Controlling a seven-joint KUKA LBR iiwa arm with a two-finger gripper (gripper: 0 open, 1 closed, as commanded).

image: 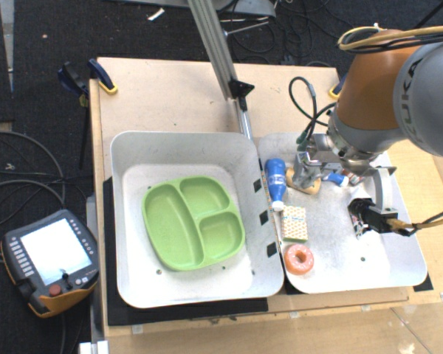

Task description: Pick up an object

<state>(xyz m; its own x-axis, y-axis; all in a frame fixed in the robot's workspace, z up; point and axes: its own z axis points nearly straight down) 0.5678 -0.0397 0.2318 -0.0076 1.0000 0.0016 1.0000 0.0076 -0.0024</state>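
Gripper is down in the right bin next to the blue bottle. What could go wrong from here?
1. The gripper sits over a small tan object close beside the blue bottle; a grasp there may nudge the bottle or catch it instead.
2. The tan object is mostly hidden under the gripper, so a missed or partial grip would probably be hard to spot before lifting.
3. The spotted sponge lies just below the bottle; a rolling bottle could shove it.
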